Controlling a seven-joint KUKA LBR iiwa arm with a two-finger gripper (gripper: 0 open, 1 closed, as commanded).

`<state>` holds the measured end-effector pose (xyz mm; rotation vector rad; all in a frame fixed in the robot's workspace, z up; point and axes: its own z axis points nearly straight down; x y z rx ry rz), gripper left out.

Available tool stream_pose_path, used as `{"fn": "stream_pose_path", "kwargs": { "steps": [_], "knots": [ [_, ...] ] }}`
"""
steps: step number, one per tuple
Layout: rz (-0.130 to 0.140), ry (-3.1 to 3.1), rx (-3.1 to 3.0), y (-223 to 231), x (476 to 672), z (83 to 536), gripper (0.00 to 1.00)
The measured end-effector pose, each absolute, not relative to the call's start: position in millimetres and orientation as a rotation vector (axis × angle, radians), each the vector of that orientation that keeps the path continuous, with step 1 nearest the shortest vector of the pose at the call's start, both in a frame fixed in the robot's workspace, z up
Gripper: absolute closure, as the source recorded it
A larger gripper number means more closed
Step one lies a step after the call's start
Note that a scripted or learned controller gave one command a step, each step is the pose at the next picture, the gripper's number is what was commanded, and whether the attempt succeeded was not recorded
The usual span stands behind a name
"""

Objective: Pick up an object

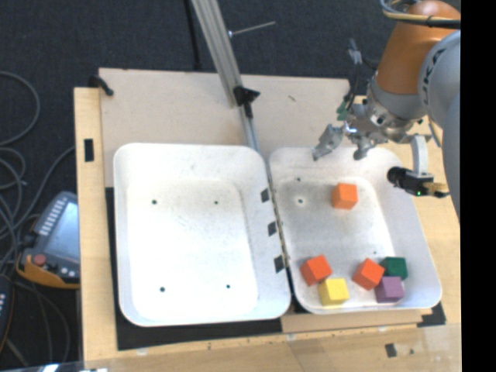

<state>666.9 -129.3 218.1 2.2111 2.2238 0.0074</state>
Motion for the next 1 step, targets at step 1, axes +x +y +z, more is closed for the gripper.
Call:
{"fn": "stream_pose_path", "kwargs": {
  "steps": [1],
  "knots": [
    [-0.008, 2.218, 2.226, -193.3, 666.4, 110.3, 0.0]
  ]
}}
